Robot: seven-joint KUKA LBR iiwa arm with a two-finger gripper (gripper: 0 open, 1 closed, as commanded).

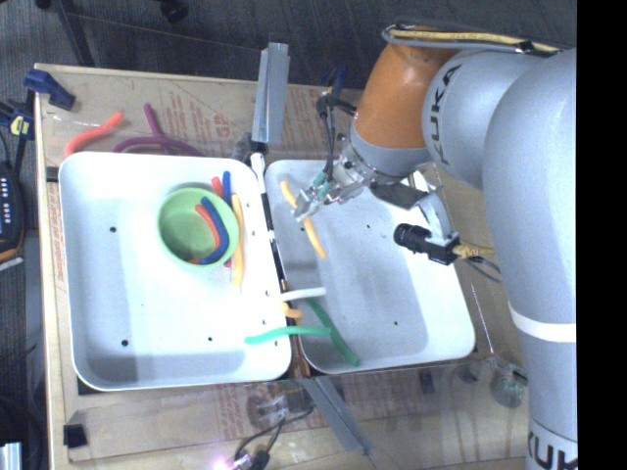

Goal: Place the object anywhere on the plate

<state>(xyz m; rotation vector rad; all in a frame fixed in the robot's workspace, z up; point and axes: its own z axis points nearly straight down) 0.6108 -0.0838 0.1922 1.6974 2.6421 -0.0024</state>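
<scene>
While the end effector [315, 200] hangs low over the right bin [441, 311], I cannot tell its grip; an orange stick [314, 236] lies just below it, and the green plate [196, 225] sits well to its left.

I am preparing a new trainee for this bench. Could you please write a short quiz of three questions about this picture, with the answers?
1. True or false: the green plate sits in the left bin.
2. Over which bin is the gripper? A) left B) right C) neither
3. Fill in: an orange stick lies in the right bin, just below the ______.

Key
1. True. Red, blue and yellow sticks lie on or against the plate.
2. B, near the right bin's upper left corner.
3. gripper. Whether it grips the stick cannot be told.
</scene>
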